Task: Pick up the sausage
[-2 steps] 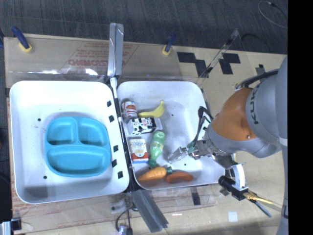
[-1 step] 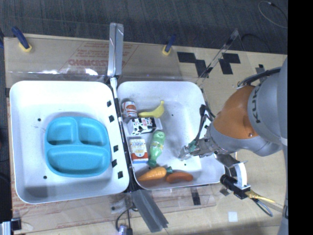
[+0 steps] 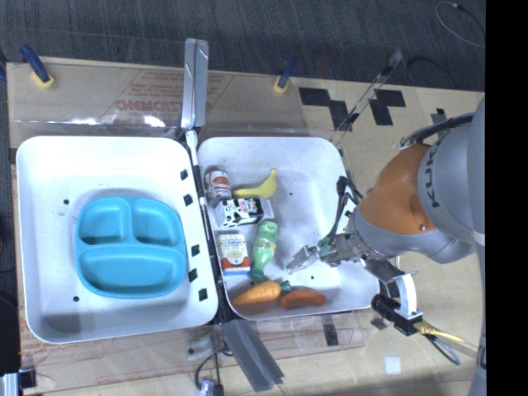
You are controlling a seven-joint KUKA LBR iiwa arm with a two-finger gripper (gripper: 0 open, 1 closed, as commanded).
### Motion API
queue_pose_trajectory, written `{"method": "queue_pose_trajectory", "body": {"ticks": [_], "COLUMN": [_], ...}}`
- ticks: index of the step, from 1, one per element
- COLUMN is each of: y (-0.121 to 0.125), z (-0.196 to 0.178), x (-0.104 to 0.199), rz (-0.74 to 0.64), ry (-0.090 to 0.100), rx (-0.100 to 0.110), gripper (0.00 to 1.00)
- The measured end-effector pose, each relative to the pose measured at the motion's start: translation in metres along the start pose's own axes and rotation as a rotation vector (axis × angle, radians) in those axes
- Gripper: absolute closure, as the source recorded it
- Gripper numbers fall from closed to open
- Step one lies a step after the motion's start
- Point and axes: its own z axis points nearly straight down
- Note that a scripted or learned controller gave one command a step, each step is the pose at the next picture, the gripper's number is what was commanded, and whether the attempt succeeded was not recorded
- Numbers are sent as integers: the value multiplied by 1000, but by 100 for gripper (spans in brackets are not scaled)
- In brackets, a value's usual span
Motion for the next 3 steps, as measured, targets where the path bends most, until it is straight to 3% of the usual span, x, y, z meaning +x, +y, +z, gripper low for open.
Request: {"method": "queue_pose_trajectory", "body": {"ticks": [1,2,3], "y": [0,0,0], "z": [10,1,1], "x": [3,4,4], "rz": [-22,-26,-26], "ry": [-1,1,1], "rx": [-1,1,1], "gripper": [0,100,0]}}
